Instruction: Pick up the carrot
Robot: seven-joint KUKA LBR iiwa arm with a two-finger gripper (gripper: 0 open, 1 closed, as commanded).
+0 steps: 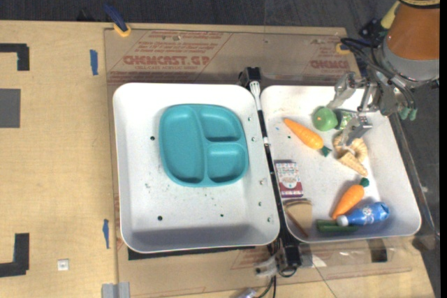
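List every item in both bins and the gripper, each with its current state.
Teal divided plate: flat in the left bin, compartments bare.
Upper carrot: lying slanted in the right bin, not held.
Lower carrot: lying against the blue bottle.
Blue bottle: on its side.
Green ball: resting beside the gripper.
Small carton: lying flat.
Gripper: low over the right bin, holding nothing visible.

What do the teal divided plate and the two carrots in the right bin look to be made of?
Teal plate: likely moulded plastic, matte, uniform colour with soft rounded dividers. Upper carrot and lower carrot: probably toy plastic, smooth, even orange with green ends; rubber can't be ruled out.
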